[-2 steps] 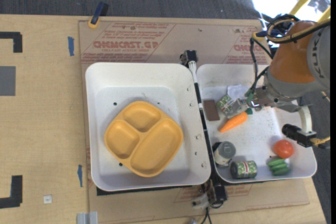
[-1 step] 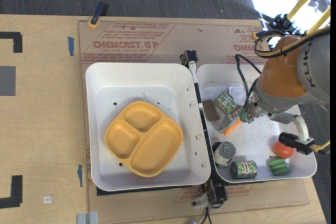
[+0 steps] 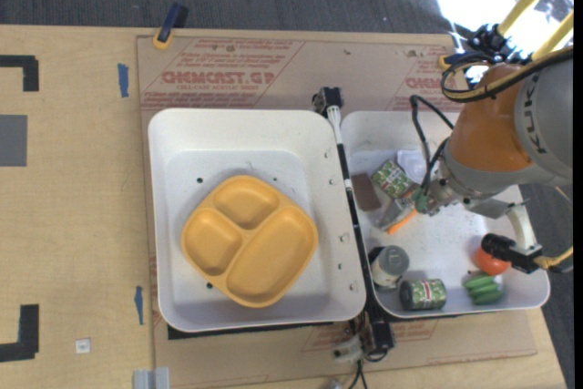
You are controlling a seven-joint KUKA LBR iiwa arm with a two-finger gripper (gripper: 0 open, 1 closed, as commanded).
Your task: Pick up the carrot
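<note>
We recorded the scene from above at a slant: two shallow white bins stood side by side on the bench (image 3: 73, 223), which carried a sheet of printed cardboard (image 3: 273, 73) beneath them. The left bin (image 3: 173, 141) held a yellow three-compartment plate (image 3: 249, 239), lying flat near its middle. The right bin (image 3: 533, 291) held the remaining items. The arm (image 3: 515, 127), grey with an orange band above the wrist, entered from the right and reached down into the right bin, its tool (image 3: 425, 200) low over the bin's middle part. The carrot (image 3: 401, 217), a small orange piece, lay just beside the tool's tip on its left side, seemingly touching it; whether it sat between the tool's parts we could not tell, and the tool's opening was likewise hidden by the wrist. A green-labelled can (image 3: 392, 177) lay just above the carrot, next to a dark brown block (image 3: 366, 191) near the divider. Below the carrot stood a grey can (image 3: 392, 261), seen end-on, and nearer the front wall a second green-labelled can (image 3: 423, 292) lay on its side. In the front right corner, a red-orange item (image 3: 490, 261) and a green vegetable (image 3: 483, 288) lay close together, well apart from the carrot. A blue and yellow clamp (image 3: 170, 24) rested at the cardboard's far edge.
</note>
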